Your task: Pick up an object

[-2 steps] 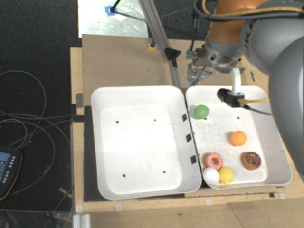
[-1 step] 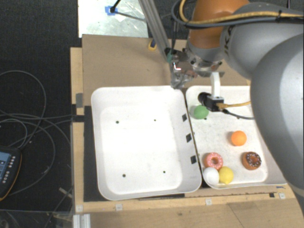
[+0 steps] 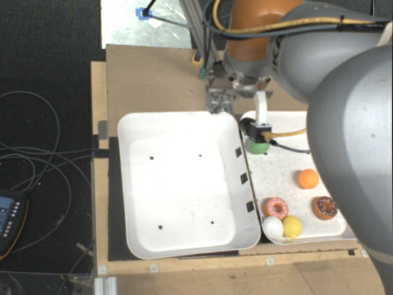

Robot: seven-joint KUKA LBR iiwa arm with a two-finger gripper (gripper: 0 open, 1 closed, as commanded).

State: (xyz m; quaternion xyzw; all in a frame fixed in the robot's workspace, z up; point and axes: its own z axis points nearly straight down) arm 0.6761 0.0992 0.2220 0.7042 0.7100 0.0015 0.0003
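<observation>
The left bin sits on the brown surface. The hand hangs at its far right corner; I cannot tell whether it is spread or pressed together. In the right bin, a green object lies by the far left wall. A pink doughnut, white ball and yellow ball cluster at the near end, then an orange ball and a chocolate doughnut.

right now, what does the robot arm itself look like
The arm is bulky, with smooth rounded grey links. A glossy orange band sits above the wrist, and black and yellow cables loop around it and run along the grey link.
</observation>
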